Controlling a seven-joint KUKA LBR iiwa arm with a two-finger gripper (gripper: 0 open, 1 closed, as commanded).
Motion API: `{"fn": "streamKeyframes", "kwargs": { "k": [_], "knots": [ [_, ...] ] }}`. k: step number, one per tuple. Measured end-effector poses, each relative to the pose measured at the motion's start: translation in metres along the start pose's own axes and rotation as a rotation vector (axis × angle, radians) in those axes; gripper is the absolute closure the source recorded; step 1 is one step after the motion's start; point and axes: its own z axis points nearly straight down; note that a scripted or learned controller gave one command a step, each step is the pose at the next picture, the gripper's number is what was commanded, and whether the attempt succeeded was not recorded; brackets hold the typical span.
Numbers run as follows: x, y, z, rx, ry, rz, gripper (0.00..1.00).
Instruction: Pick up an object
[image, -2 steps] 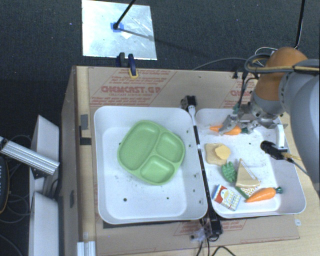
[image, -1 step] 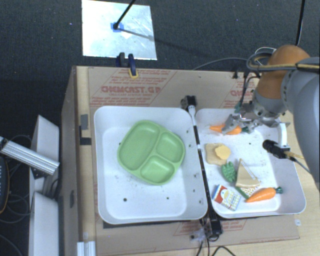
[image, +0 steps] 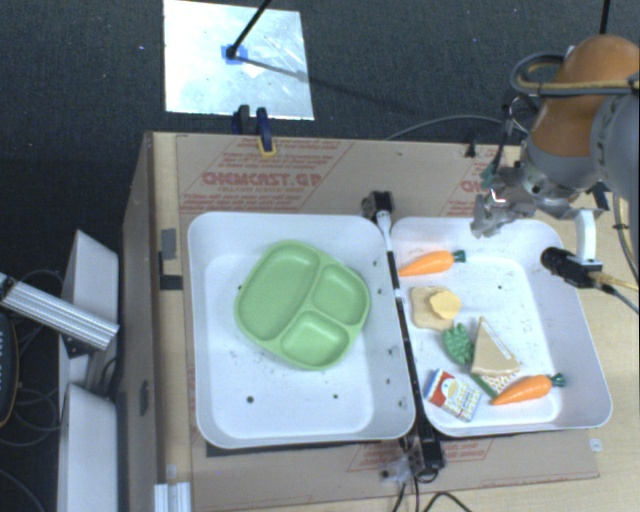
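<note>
Left bin (image: 215, 400): held a green plate (image: 302, 304) with three compartments, lying near its middle.
Divider: the two bins met at a dark seam, with a clamp (image: 380, 207) at its far end.
Right bin (image: 585, 385): held all the small things, each apart from the hand.
Far carrot (image: 428, 264): lay near the bin's far left corner, green end pointing right.
Yellow piece (image: 437, 305): sat just below the far carrot, close to the seam.
Green piece (image: 458, 345): lay just beside the sandwich wedge (image: 492, 352), to its left.
Carton (image: 453, 393): lay tilted near the bin's near edge, left of the near carrot (image: 521, 389).
Near carrot: lay just below the wedge, green end pointing right.
Hand (image: 492, 216): hung over the right bin's far rim, above the far carrot and well apart from it; nothing was seen between its fingers, and whether they were spread or closed could not be told.
Arm (image: 585, 100): reached in from the right, orange band uppermost.
Bench (image: 300, 175): covered with printed brown cardboard under both bins.
</note>
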Motion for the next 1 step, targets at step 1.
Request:
{"fn": "streamKeyframes", "kwargs": {
  "k": [1],
  "knots": [
    [-0.0004,-0.0010,0.0018,0.004,0.000,0.001,0.00]
  ]
}}
